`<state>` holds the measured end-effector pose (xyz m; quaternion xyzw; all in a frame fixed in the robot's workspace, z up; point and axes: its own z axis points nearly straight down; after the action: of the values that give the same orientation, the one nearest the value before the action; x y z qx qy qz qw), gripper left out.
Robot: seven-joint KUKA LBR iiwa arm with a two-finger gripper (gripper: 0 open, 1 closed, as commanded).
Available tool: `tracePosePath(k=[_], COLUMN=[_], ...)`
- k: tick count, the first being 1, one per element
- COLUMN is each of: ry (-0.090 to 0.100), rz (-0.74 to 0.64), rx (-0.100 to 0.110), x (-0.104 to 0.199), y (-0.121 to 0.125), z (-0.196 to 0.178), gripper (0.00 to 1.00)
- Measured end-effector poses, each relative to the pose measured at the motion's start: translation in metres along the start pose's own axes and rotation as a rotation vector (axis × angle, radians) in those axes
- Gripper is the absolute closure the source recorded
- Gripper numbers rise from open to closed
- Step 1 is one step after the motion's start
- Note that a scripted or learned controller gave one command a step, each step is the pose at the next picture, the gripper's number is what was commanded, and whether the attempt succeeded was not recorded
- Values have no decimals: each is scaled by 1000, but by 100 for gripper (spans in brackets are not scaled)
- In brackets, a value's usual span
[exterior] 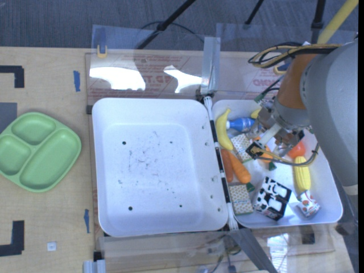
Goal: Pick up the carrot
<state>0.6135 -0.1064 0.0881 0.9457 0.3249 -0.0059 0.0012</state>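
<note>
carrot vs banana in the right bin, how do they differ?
The carrot is orange; the banana is yellow. The carrot lies lower in the view, about mid-bin, while the banana sits nearer the far end. The carrot runs fairly straight on a diagonal; the banana curves. Both lie flat along the right bin's left wall, almost end to end.

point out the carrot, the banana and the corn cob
carrot [236, 167], camera view, middle of its orange body
banana [223, 131], camera view, middle of its curve
corn cob [302, 175], camera view, middle of the yellow cob
</note>
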Motion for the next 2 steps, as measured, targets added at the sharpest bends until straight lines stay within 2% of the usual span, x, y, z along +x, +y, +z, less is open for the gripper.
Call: tracePosePath(k=[1, 2], ry=[6, 22], rz=[441, 390], rx=[5, -5], x=[-35, -20], y=[25, -9], z=[-98, -14], gripper=[0, 0])
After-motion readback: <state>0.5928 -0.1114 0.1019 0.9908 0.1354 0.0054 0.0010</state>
